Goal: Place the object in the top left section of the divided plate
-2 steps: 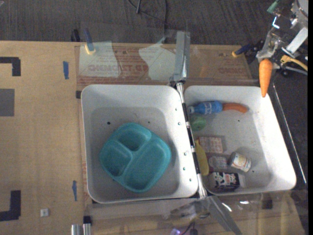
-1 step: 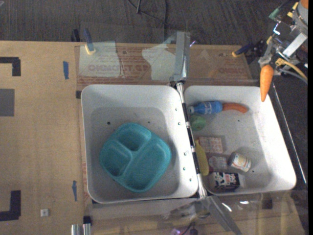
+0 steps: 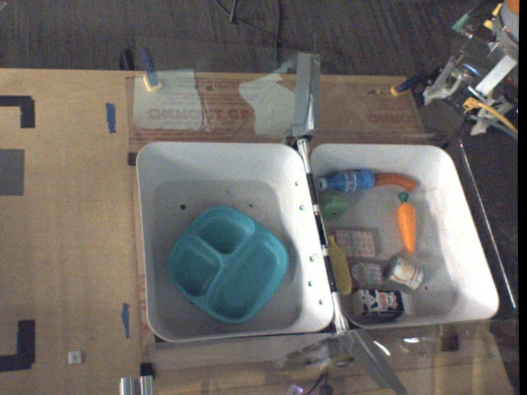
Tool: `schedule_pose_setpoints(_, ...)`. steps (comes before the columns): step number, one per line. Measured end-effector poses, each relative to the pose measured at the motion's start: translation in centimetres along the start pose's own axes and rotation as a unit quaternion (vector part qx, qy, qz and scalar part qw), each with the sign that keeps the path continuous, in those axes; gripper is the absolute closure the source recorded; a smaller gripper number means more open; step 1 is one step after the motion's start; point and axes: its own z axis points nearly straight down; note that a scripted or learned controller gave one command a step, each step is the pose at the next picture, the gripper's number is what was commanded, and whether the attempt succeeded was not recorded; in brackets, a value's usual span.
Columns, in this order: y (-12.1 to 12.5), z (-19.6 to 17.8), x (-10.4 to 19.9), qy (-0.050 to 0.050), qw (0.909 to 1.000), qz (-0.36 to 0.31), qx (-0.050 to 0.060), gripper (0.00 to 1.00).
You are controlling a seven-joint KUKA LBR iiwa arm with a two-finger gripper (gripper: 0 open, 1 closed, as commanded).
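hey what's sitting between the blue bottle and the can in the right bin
In the camera view, the toy carrot lies between the blue bottle and the can, with a small printed card just beside that line.

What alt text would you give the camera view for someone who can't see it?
Two white bins sit side by side: the left bin holds a teal divided plate, the right bin holds a carrot, bottle, can and other small items. The arm is at upper right, outside the bins.

matt teal plastic plate (image 3: 228, 263), smooth white bins (image 3: 156, 179), seemingly plastic.
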Motion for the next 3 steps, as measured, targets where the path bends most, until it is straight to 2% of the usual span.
schedule_pose_setpoints(1,-4.1,-10.2,-4.5,0.001,0.9756,0.220,-0.001,0.00)
schedule_pose_setpoints(2,-12.5,-10.1,-4.6,0.000,0.9425,0.334,0.001,0.00)
schedule_pose_setpoints(3,-11.6,-10.1,-0.8,0.001,0.9999,0.014,-0.001,0.00)
